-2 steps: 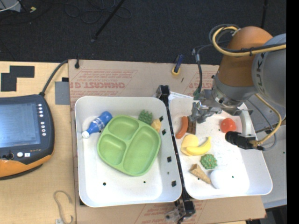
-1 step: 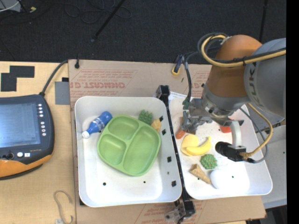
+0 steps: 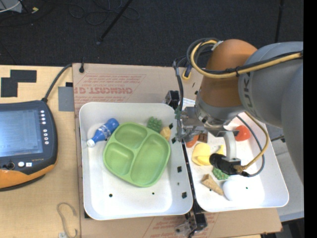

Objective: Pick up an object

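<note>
The end effector [image 3: 185, 133] hangs over the right bin [image 3: 275, 192]; I cannot tell its state. The yellow toy [image 3: 200, 153] just below looks light and smooth. Pinch its middle.

Two white bins [image 3: 99, 202]; one green plate [image 3: 137, 154]; one blue bottle [image 3: 103, 132].

Robotics lab: teach pendant [image 3: 25, 138], cardboard-topped bench [image 3: 29, 202].
</note>
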{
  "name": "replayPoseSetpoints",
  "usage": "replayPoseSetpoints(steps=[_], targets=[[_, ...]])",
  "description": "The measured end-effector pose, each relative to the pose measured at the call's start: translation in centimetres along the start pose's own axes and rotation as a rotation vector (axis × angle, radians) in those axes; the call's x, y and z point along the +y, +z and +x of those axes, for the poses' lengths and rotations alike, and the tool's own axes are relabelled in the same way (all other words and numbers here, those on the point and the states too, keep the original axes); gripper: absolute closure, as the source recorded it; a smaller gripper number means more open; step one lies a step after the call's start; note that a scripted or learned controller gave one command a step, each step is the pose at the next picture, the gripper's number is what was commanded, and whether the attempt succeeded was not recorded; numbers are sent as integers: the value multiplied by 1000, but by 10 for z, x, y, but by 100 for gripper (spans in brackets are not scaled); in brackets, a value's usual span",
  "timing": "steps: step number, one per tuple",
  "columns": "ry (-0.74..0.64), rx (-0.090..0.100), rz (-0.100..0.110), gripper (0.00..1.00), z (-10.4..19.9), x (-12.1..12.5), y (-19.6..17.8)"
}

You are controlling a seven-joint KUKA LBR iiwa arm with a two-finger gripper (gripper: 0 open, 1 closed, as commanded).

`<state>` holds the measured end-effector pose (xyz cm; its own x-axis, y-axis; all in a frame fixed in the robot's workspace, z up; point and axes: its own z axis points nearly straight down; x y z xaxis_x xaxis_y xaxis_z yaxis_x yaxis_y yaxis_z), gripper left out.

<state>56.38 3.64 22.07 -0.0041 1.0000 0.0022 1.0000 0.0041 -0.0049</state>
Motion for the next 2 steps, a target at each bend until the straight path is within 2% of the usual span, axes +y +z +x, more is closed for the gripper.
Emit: replayPoseSetpoints(steps=[1,2], targets=[[4,-2,-1,100,-11,2,-5],[8,-2,1,100,-7,-10,4]])
